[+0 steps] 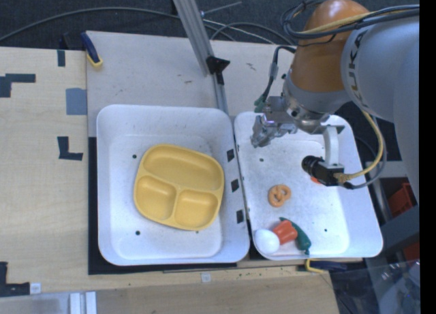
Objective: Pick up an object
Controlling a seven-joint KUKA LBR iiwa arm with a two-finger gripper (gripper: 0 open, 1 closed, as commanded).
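Note:
A small brown pretzel (278, 195) lies near the middle of the right bin (354, 231). At that bin's front edge sit a white egg (266, 240) and an orange carrot with a green top (290, 232), side by side. My gripper (263, 133) hangs over the bin's far left part, well behind the pretzel, with nothing visible between its fingers. The grey arm with its orange band (330, 33) reaches in from the upper right.
A yellow three-compartment plate (178, 186) lies in the left bin (116, 169). A slanted metal pole (197, 30) stands behind the bins. A black cable end with an orange tip (320, 169) hangs over the right bin's right part.

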